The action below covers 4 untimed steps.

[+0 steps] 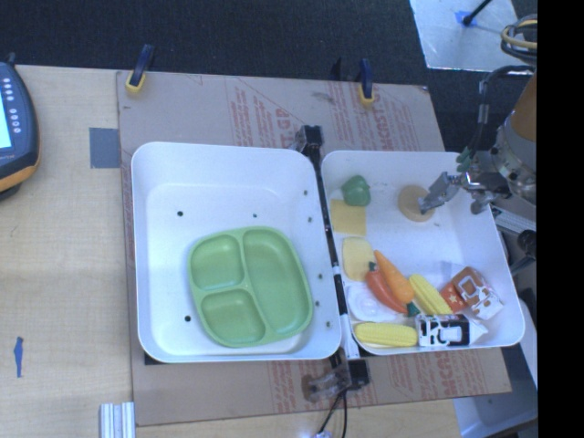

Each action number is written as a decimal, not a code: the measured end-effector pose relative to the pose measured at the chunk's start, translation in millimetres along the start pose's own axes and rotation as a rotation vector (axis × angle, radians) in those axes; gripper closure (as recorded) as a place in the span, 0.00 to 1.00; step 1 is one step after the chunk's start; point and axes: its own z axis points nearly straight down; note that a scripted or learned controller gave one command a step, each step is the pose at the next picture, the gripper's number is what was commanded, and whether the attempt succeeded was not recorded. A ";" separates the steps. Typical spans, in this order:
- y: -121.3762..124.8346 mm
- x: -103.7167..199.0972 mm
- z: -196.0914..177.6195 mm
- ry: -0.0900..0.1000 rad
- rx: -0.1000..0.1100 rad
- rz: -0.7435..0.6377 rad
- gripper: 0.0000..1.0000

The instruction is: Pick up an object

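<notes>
The right bin (484, 235) holds several toy foods. There is a green pepper (356, 190), two yellow cheese slices (348, 218), a tan round disc (416, 203), an orange carrot (393, 279), a corn cob (429, 293), a yellow banana (384, 335), a black-and-white box (444, 329) and an orange packet (471, 292). My gripper (458, 199) hangs over the bin's far right part, just right of the tan disc. Its fingers (438, 194) stand apart with nothing between them.
The left bin (164, 208) carries a green divided plate (251, 286). A black clamp (311, 140) joins the bins at the far side. Blue and yellow clips (365, 85) pin the cardboard sheet. A handheld pendant (14, 126) lies at the left edge.
</notes>
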 end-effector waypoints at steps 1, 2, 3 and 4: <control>-29.3 54.1 52.9 0.001 0.005 -0.003 0.00; -78.7 45.5 138.5 0.002 0.006 0.002 0.00; 77.9 -53.1 29.6 -0.012 -0.024 -0.001 0.00; 19.4 -23.6 127.8 0.002 0.005 0.003 0.00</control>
